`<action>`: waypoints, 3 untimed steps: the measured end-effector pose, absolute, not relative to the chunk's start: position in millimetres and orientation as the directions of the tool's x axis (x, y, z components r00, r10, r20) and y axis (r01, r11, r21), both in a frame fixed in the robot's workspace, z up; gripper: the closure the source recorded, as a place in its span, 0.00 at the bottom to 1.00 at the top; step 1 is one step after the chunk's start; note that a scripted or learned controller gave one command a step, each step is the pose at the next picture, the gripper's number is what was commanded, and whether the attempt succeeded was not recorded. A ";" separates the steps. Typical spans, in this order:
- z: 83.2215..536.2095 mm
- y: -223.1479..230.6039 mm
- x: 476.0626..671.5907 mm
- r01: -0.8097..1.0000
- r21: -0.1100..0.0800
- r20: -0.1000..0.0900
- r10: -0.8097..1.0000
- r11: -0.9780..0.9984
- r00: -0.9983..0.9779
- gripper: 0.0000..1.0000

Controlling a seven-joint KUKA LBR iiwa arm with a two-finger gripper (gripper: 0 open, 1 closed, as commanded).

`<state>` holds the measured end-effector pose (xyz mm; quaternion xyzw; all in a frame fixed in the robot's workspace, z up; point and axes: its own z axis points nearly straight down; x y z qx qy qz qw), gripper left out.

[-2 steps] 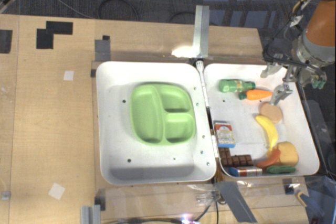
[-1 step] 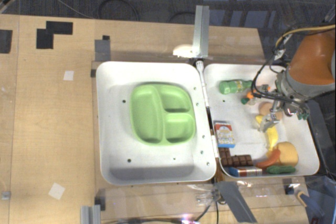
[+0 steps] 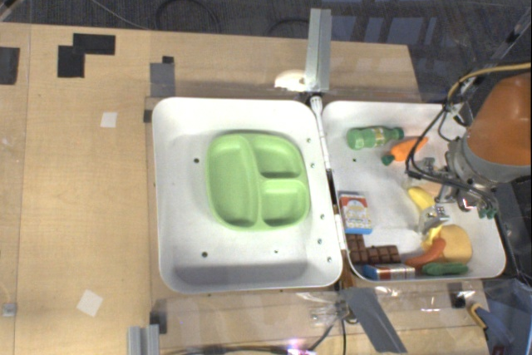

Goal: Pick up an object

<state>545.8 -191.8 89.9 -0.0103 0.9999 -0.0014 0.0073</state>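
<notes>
The yellow banana (image 3: 421, 199) lies near the right bin's (image 3: 374, 110) right edge, just beside the gripper (image 3: 434, 218), whose state I cannot tell, so descend squarely over it, clear of the orange carrot (image 3: 406, 150) toward the far edge.

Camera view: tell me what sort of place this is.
Probably a robotics lab's pick-and-place bench: a wooden bench top bears two white bins, one holding a green divided tray, the other toy food like a green bottle.
</notes>
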 end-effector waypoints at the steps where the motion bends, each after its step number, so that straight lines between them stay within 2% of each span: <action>1: 90.9 -132.4 543.7 -0.191 -0.006 -0.018 -0.191 0.982 -0.981 0.00; 2: 89.1 -145.7 610.8 -0.131 -0.003 -0.015 -0.131 0.991 -0.991 0.00; 3: 89.9 -182.6 567.6 -0.220 -0.006 -0.013 -0.220 0.976 -0.975 0.00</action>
